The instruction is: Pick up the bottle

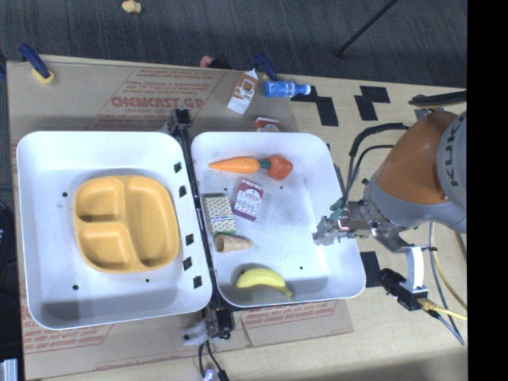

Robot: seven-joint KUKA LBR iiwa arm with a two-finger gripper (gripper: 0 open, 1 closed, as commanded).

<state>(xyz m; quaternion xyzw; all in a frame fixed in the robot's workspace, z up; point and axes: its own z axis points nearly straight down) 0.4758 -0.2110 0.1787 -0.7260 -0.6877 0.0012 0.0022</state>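
A small blue bottle (283, 90) lies on its side on the bench, just beyond the far rim of the right bin (341, 268). My gripper (327, 232) hangs low over the right side of that bin, close to its right wall and well short of the bottle. Nothing shows in the gripper.
The right bin holds a carrot (235, 165), a red fruit (279, 167), a maroon box (248, 199), a checked packet (217, 212), a cone (232, 243) and a banana (263, 281). A yellow divided plate (127, 221) sits in the left bin (40, 157). A small carton (243, 93) lies next to the bottle.
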